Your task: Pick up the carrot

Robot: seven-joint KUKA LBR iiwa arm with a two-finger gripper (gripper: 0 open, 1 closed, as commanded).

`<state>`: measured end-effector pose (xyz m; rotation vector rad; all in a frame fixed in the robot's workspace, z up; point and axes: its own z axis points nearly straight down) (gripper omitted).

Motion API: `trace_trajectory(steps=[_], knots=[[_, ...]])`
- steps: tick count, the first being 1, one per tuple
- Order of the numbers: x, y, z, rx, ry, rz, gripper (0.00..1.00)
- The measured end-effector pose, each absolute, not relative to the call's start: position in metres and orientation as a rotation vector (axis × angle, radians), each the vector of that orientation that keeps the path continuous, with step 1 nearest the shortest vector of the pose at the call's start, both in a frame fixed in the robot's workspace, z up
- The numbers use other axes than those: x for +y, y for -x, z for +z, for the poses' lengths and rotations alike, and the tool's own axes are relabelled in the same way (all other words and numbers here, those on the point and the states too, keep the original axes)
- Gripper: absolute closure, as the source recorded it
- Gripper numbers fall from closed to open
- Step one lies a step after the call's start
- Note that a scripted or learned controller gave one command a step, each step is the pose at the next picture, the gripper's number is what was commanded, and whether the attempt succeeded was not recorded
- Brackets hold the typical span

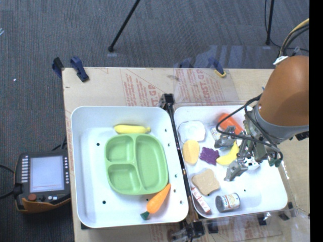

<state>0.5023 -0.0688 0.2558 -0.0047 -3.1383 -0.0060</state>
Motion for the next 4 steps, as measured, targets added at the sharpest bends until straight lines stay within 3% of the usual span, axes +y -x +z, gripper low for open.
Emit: trace_trajectory(steps=[1,2,3,4], knots=[[-0.108,-0.478,0.161,-3.131,-0.105,-0.005,0.00],[-0.049,-0.510,0.216,-3.125,0.339,-0.003,0.00],[-0.096,-0.476,0.108,-3.117,0.277,-0.002,0.00],[-0.022,-0.508,0.188,-3.024,0.857,-0.004,0.00]])
